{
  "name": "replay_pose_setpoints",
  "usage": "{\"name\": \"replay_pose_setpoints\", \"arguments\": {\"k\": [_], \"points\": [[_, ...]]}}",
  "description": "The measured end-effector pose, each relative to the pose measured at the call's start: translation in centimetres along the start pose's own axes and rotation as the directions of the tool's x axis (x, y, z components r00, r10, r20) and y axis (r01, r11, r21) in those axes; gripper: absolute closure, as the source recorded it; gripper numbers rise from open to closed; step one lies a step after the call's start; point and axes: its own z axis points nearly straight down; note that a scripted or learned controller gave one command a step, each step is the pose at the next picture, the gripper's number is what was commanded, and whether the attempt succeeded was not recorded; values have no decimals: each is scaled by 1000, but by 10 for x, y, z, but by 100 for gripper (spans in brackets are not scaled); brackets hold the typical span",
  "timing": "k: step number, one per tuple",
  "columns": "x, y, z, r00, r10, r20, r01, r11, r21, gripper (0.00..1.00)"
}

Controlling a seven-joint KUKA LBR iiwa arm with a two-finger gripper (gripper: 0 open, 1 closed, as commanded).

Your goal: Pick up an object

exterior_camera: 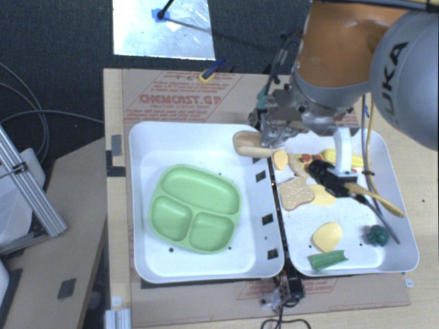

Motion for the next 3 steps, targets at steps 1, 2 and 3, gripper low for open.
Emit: {"name": "replay_pose_setpoints", "arguments": {"k": [1, 2, 3], "points": [[18, -72, 34, 1000, 0, 1, 0, 1000, 9, 100], [43, -40, 9, 1000, 0, 0, 0, 1000, -2, 100], [71, -35, 156, 1000, 3, 5, -3, 1000, 17, 100]]}}
